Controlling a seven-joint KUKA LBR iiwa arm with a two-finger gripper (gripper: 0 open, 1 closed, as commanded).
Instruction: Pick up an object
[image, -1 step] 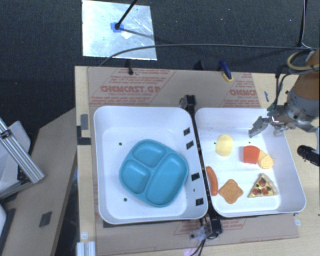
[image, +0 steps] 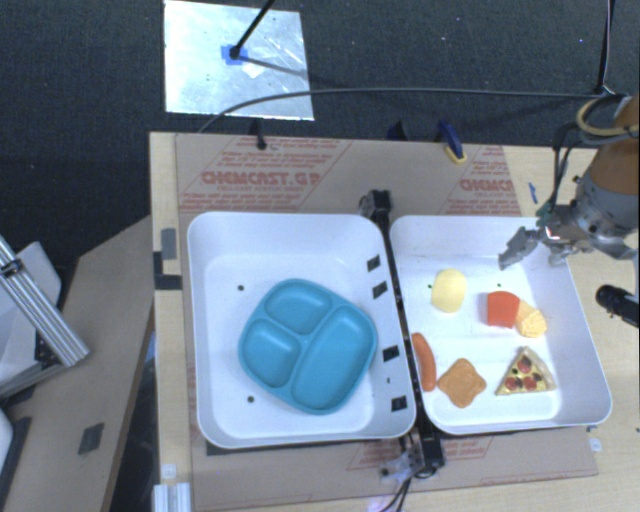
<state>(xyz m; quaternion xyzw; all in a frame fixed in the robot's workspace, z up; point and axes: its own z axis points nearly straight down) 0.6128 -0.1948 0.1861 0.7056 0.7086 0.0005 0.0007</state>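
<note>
While the arm (image: 608, 190) is reaching in from the right side of the camera view, we are seeing its gripper (image: 535, 247) hanging over the back right corner of the right bin (image: 590, 375). Whether it is apart or together, we cannot tell at this angle, and we are seeing nothing held in it.

Taking the right bin as our landmark, we are finding six food pieces lying on its floor, all clear of the gripper. A pale yellow piece (image: 449, 290) is sitting toward the bin's back, nearer its left wall. Toward the right wall from it, an orange-red block (image: 502, 308) is lying with a small yellow piece (image: 533, 322) touching its right side. Toward the bin's front, a pizza slice (image: 526, 374) is resting near the right wall, a brown toast-like piece (image: 461, 382) is lying near the middle, and a red sausage (image: 424, 361) is stretching along the left wall.

Just beside the right bin, on its left and touching it along black clips, the left bin (image: 215, 300) is holding a blue divided plate (image: 308, 344).
</note>
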